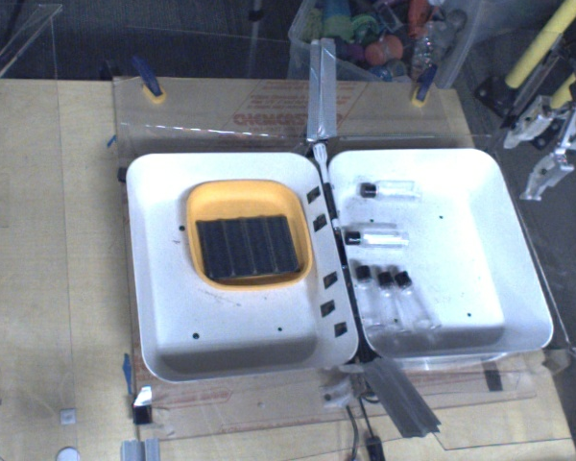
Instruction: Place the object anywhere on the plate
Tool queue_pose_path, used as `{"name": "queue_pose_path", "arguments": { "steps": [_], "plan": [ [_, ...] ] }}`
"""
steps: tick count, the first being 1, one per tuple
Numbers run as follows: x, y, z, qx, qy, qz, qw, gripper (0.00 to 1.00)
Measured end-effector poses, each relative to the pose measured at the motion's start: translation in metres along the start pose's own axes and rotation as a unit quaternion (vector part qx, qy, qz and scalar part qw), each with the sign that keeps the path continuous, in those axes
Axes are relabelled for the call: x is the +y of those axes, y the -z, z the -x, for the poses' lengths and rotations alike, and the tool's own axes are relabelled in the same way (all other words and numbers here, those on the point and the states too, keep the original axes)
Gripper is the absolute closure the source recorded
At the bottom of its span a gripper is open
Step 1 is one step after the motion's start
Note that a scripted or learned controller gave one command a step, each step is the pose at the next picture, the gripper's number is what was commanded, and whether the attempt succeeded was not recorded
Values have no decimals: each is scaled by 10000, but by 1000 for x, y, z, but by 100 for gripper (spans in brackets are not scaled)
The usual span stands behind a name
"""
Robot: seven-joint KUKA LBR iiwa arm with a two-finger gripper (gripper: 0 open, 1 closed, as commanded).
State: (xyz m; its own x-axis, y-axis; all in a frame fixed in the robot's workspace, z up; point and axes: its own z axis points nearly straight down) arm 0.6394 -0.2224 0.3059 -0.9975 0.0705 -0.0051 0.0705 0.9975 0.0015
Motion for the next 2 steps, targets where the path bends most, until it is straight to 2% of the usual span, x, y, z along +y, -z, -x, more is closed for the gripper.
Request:
{"name": "queue_pose_path", "arguments": {
  "steps": [1,2],
  "plan": [
    [-2,12,1,-50,-30,7,10000,100],
    [0,21,-5,-28,1382,-9,9904,100]
  ]
}}
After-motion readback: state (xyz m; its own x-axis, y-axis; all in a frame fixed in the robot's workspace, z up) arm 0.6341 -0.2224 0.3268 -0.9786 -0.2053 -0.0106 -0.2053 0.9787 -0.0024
